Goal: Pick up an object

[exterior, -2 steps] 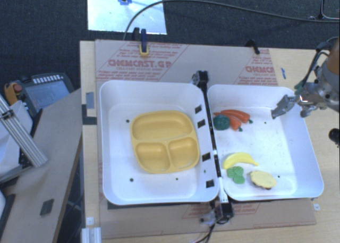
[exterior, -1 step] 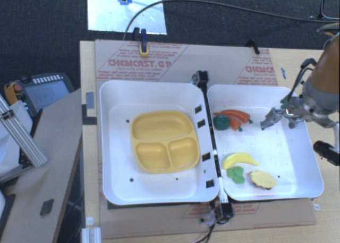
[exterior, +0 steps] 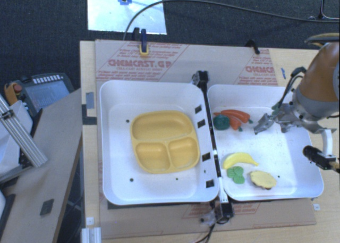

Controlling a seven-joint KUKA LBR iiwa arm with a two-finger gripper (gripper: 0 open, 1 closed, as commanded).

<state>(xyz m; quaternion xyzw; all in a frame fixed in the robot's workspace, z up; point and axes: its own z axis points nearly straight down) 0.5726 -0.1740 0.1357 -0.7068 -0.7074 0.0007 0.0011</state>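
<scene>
**Five small foods wait in the right bin, gripper poised at its far edge**

Five small toy foods lie in the right shallow white plastic bin, and the grey two-finger gripper hangs above that bin's upper right part. From the gripper, the orange-red plastic carrot lies at about nine o'clock, just beside the dark green round toy vegetable; the carrot's long axis runs roughly left to right across the view, tilting slightly down toward the right. The yellow plastic banana sits at about seven o'clock from the gripper, with a small leafy green toy piece just below it and a flat tan and yellow toy slice near six o'clock.

The arm reaches in from three o'clock, its wrist bent so the tool points down and leftward toward the carrot. Whether anything is closed or parted at the tip I cannot tell (the tip is small and dark against the bin). Nothing is seen gripped.

My judgement: the carrot is the nearest target, calling for a short move toward nine o'clock and a descent. The left white bin holds a yellow three-compartment plastic tray.
</scene>
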